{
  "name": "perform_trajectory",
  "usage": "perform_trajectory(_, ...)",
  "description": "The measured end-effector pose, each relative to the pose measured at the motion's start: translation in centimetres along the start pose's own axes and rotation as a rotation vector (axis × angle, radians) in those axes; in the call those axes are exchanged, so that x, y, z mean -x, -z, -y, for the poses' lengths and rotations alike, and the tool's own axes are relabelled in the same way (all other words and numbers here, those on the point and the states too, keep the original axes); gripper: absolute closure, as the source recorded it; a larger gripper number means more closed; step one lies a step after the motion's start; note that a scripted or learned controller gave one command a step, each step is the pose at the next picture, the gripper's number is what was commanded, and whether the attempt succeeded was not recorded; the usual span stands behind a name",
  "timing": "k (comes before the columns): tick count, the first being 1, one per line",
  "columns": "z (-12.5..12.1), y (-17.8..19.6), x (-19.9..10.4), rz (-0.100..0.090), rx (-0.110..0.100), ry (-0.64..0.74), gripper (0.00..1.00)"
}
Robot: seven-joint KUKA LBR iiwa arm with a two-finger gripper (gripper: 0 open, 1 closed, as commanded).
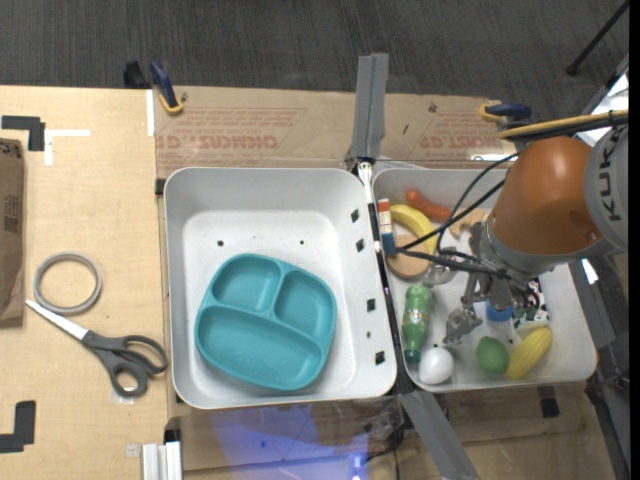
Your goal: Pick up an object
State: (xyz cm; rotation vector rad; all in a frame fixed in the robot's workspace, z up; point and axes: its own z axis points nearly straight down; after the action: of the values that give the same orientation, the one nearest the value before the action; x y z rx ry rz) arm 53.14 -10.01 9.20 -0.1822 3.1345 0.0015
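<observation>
Camera view: claw (478, 313) low in right bin (570, 373), spread of its tips beyond telling, green ball (491, 355) just nearside of claw, bottle (416, 318) lengthwise left of claw.

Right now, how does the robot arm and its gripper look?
The arm is grey with a rounded orange band above the wrist and dark letters "KU" on its side. Black cables run along it. The gripper below is a small metal assembly, grey and silvery.
</observation>
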Motion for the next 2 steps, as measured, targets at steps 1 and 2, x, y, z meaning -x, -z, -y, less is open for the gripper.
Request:
perform_trajectory(1, 0.7, 0.1, 6.9, 0.002, -0.002, 0.029, 0.0)
perform_trajectory(2, 0.7, 1.1, 7.0, 0.007, -0.004, 0.031, 1.0)
